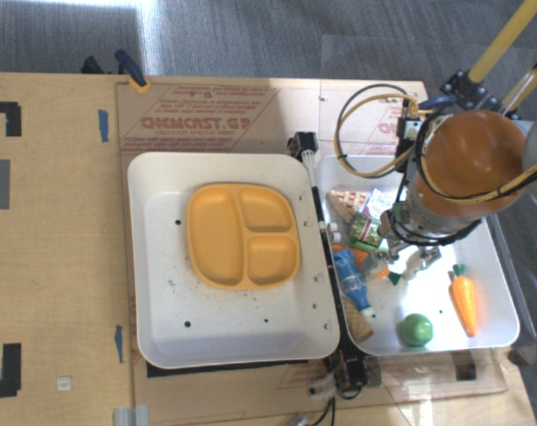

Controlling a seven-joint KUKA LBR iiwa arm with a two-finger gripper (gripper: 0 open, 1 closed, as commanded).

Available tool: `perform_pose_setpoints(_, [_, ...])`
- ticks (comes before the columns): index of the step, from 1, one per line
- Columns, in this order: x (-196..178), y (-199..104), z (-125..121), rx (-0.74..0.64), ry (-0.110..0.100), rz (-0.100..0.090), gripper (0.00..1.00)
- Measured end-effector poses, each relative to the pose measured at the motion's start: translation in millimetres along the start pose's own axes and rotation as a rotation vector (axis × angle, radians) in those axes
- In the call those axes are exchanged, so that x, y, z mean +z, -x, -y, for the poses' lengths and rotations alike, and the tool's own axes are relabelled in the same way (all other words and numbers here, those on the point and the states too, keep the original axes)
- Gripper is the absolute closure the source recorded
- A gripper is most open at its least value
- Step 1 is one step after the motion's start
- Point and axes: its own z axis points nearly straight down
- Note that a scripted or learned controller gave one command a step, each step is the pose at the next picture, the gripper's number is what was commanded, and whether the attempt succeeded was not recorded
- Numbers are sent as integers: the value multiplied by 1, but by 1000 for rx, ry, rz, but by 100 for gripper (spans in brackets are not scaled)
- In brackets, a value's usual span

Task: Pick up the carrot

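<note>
Orange-banded arm (468, 162) hides the right bin's (503, 327) far half; fingers (408, 264) spread, gripping nothing. Carrot (464, 302): orange, green top, lying near the right wall.

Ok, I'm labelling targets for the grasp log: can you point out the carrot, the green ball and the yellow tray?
carrot (465, 302): camera view, middle of the orange body.
green ball (416, 329): camera view, centre of its top.
yellow tray (217, 234): camera view, floor of the large left compartment.

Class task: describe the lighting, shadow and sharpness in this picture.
Camera view: bright light patch on the grey floor top left; the white right bin looks slightly washed out; the orange carrot is reasonably sharp; the gripper is dim beneath the arm.
</note>
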Motion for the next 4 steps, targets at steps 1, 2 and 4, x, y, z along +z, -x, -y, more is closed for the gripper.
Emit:
perform_pose_setpoints(1, [0,-33,-18,150,-4,3,0])
perform_pose_setpoints(2, [-233,-98,-15,67,-7,-5,0])
perform_pose_setpoints(4, [-16,-103,-44,144,-3,-5,0])
